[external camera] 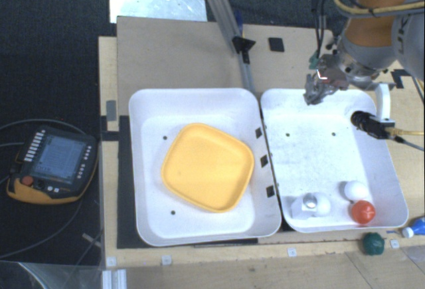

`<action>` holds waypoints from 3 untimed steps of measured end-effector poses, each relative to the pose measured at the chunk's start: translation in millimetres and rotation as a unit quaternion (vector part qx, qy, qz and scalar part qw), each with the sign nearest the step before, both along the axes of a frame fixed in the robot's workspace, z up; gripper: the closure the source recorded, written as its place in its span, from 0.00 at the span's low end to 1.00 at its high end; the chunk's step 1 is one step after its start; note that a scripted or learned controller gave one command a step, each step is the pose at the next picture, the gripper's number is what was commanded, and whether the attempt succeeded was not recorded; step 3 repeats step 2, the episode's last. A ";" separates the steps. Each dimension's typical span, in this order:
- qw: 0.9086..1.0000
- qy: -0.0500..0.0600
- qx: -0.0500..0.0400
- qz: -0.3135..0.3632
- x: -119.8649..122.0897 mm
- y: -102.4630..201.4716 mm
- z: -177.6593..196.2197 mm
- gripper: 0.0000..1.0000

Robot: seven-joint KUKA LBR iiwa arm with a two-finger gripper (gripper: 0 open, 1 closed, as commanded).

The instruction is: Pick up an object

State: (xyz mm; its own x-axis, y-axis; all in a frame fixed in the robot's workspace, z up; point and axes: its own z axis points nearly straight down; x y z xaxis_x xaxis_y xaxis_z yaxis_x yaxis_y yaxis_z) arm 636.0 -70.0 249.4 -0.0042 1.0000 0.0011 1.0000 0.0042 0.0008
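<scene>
The arm (382, 8) reaches in from the right and hangs its gripper (317, 92) over the far edge of the right bin (319, 148), nothing between its fingers as far as I can see, though from here I cannot tell how the claw is set. That spot looks like a waiting or start point, since nothing to lift lies under it. The pickable things have gathered at the near end of that bin: a red ball (362, 212) in the corner, a white ball (354, 190) just beside it, and a small grey-white piece (311, 202) a little to their left. The left bin (149, 148) holds a yellow plate (208, 167) lying flat, too broad for an easy pinch. I'd guess the arm must travel toward the near end and then descend
</scene>
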 end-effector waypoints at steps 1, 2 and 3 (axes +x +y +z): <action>1.000 0.000 0.000 0.000 -3.4 53.3 -15.3 1.00; 1.000 0.000 0.000 0.001 -14.2 112.0 -20.2 1.00; 1.000 0.000 0.000 0.001 -14.2 112.0 -20.2 1.00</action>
